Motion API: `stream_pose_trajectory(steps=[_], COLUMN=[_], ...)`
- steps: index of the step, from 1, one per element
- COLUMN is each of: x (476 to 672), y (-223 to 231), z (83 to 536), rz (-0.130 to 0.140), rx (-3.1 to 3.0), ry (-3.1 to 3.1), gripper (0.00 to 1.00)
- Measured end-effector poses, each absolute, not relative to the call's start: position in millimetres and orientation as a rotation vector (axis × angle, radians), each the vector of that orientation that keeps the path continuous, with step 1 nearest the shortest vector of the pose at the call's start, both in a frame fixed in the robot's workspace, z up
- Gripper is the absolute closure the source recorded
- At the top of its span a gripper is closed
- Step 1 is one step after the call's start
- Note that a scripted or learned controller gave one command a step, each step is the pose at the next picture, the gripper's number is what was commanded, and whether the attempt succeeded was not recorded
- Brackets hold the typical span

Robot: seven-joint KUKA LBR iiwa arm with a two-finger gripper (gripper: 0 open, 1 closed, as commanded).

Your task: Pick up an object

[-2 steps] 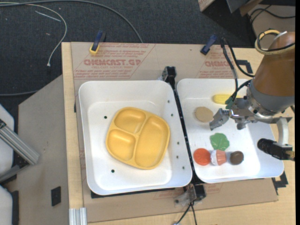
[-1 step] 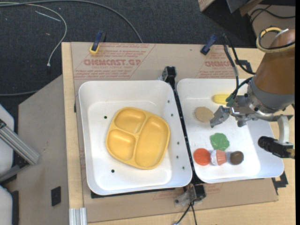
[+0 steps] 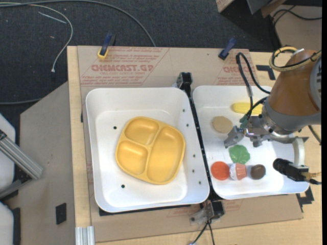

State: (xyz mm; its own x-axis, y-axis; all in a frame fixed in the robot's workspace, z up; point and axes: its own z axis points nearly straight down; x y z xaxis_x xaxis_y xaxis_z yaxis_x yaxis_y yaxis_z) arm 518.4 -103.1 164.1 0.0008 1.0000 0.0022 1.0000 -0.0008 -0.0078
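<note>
Grey arm w/ orange band reaches in from the right over the right white bin point(image 3: 286, 188). Its two-finger gripper point(image 3: 244, 140) hangs spread wide, nothing between the fingers, just above a green leafy toy point(image 3: 239, 154). Near it: tan round cookie-like piece point(image 3: 222, 124), yellow banana-like piece point(image 3: 241, 107), red tomato-like ball point(image 3: 220, 170), small red-white cup point(image 3: 238, 172), brown lump point(image 3: 258, 171). Left white bin point(image 3: 102, 188) holds a yellow 3-section plastic plate point(image 3: 150, 149).

You see a cardboard-topped bench point(image 3: 153, 60) carrying two white bins side by side — the left bin point(image 3: 97, 137) and the right bin point(image 3: 204, 98), touching along their inner rims. Two blue clamps point(image 3: 106, 45) grip its far edge — one toward each corner.
</note>
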Motion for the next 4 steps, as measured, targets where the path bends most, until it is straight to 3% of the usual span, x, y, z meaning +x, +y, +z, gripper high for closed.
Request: stream_pose_trajectory(steps=[1,2,3,4], x=[527.4,527.8,529.9,530.4], y=[-104.6,-104.3,-105.7,-99.3], z=[109.9,84.7,98.6,143.4], rz=[0.005,0.001,-0.005,-0.004], rx=[-2.217,-2.220,-2.228,-2.222], ry=[-2.216,-2.220,-2.224,-2.225], gripper=[0.00,0.00,1.00,1.00])
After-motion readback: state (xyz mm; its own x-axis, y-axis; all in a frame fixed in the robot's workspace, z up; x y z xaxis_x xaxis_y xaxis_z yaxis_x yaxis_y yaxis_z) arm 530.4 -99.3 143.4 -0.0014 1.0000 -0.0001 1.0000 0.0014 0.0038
